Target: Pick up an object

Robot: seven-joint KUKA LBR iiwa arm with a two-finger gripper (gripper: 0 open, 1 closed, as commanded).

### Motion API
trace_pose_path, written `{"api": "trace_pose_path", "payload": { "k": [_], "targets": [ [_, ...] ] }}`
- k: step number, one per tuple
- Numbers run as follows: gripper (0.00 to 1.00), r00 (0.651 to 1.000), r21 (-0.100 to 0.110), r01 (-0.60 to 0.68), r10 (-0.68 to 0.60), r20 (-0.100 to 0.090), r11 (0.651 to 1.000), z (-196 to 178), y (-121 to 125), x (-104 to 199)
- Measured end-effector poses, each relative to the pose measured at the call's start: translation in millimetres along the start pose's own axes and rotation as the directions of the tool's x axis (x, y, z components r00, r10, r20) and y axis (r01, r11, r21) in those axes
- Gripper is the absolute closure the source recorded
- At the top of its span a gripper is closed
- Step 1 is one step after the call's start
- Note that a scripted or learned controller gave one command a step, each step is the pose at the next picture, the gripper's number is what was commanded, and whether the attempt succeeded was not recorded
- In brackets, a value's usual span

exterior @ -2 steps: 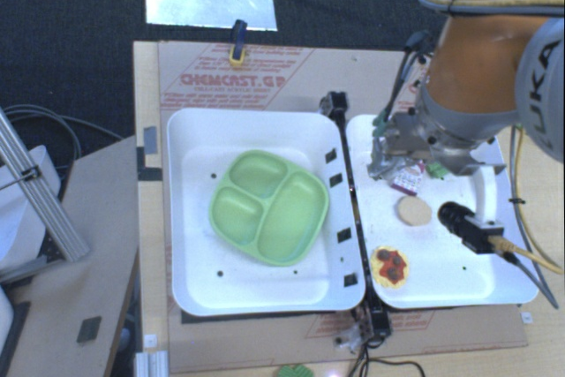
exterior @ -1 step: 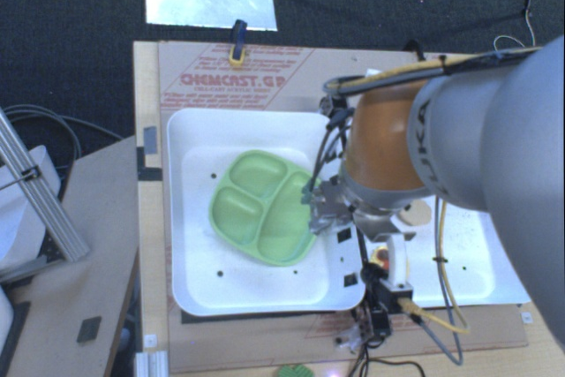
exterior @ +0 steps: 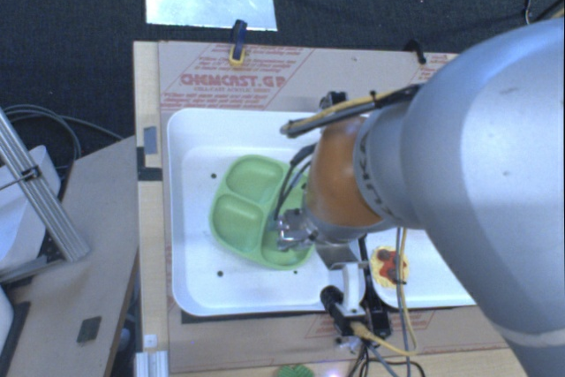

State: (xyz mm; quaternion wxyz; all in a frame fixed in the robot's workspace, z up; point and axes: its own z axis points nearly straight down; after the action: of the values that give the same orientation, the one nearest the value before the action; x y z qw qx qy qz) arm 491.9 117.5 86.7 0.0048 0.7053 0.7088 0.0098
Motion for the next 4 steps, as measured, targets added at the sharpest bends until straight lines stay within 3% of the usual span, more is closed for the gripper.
{"api": "trace_pose_path", "payload": {
  "k": [1,2,3,4],
  "targets": [
    [1.00,1.000,0.008,0.001,-0.001,0.005,1.000,-105,51,4],
    [1.00,1.000,0.003,-0.004,0.004,0.006,1.000,-13,105,10],
    [1.00,1.000,0.009,0.001,-0.001,0.004,1.000,-129,98,14],
    [1.00,1.000,0.017,-0.007,0.007,0.008,1.000,-94,133,-27]
  ]
}}
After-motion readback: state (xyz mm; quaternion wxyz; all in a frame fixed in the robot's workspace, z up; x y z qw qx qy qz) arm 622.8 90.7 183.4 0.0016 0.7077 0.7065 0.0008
